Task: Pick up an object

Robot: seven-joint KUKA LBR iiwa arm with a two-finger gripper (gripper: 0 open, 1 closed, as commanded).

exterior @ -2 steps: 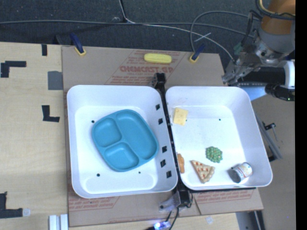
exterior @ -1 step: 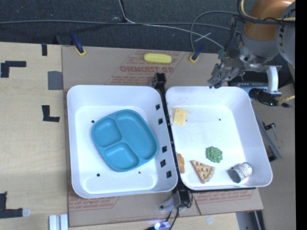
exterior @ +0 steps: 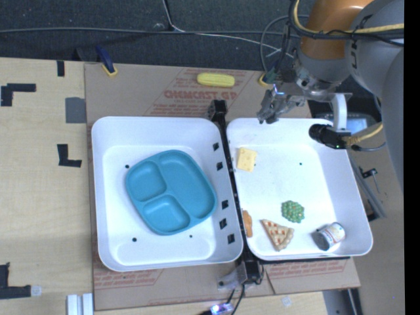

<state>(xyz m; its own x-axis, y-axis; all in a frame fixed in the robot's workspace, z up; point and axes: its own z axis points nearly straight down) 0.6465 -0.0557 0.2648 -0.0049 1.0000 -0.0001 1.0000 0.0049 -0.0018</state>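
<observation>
**Claw poised over the right bin's far edge**

From the left, we see a blue divided plate (exterior: pixel 170 190) lying flat in the left bin (exterior: pixel 105 136), out of the way. In the right bin (exterior: pixel 328 169) sit our candidates: a cheese square (exterior: pixel 246 159), a pizza slice (exterior: pixel 277 233), a green cluster (exterior: pixel 293 210) and a small can (exterior: pixel 329 235) on its side. The claw (exterior: pixel 270 112) hangs above the far rim with nothing in it; how far open it is we cannot tell.

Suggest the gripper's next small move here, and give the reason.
Probably move toward the cheese piece and lower over it. The gripper sits above the right bin's far rim with nothing between its fingers, and the cheese is the closest item.
</observation>
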